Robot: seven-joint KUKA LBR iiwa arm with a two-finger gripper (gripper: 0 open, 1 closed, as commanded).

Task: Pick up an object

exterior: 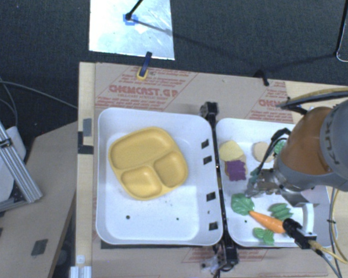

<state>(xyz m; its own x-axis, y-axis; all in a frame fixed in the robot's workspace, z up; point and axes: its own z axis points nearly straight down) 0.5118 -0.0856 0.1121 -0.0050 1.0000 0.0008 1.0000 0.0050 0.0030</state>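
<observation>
Toy foods lie scattered in the right bin [244, 126], all close around the gripper [256, 186], which hangs low over the middle of that bin at the end of the grey arm [336, 155] with its orange band [304, 142]. Whether the gripper is clenched or released cannot be told from this slanted view, and nothing can be seen grasped in it. Just to its left sits a purple piece [235, 169], with a pale yellow piece [231, 150] beyond that, farther up and left. Above the gripper, near the bin's back wall, rests a cream round piece [260, 150]. Directly below the gripper lies a green leafy piece [241, 203], and an orange carrot [267, 220] stretches from beside it toward the lower right. More small green pieces [264, 234] lie below the carrot. Well to the gripper's left, in the left bin [152, 221], rests a yellow divided plate [148, 162].
</observation>
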